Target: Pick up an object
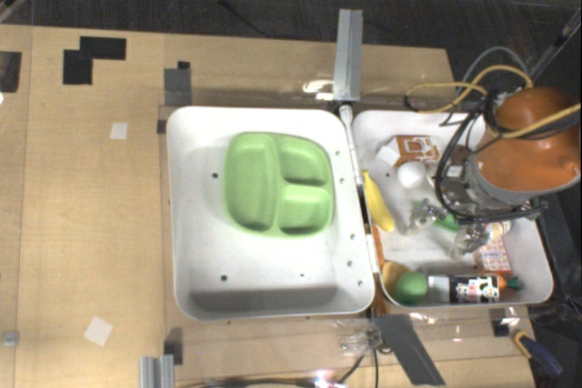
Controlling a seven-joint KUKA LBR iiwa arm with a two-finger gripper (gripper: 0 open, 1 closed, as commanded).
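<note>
Bright, even overhead light here, with the two white bins close to blown out and a soft shadow along the left bin's lower wall. Slight blur softens the arm at right; the upper frame is dim.

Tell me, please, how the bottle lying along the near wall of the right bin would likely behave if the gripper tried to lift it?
The bottle lies on its side, so it would probably roll if nudged. Its rounded body looks smooth and may slip between fingers. It sits close against the bin wall beside a green ball, likely leaving little room for fingers.
</note>
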